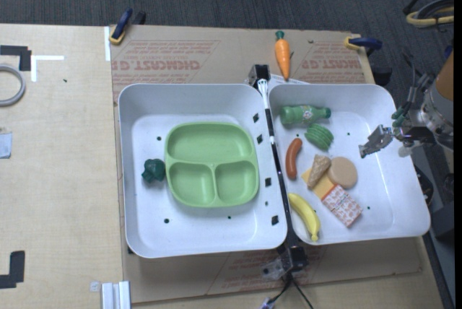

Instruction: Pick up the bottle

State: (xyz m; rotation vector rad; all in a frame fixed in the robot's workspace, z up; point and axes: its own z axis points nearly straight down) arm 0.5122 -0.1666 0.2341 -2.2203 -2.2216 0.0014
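Claw [375, 141], grip state unclear, hovers right of bottle [304, 114] lying lengthwise left-right.

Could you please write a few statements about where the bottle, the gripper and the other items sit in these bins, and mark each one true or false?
1. The green bottle lies on its side in the right bin. True.
2. The gripper is touching the bottle. False: it is apart from it, near the bin's right side.
3. The green tray sits in the left bin. True.
4. The toy carrot lies inside the right bin. False: it lies on the cardboard beyond it.
5. The banana lies in the green tray. False: it is in the right bin.
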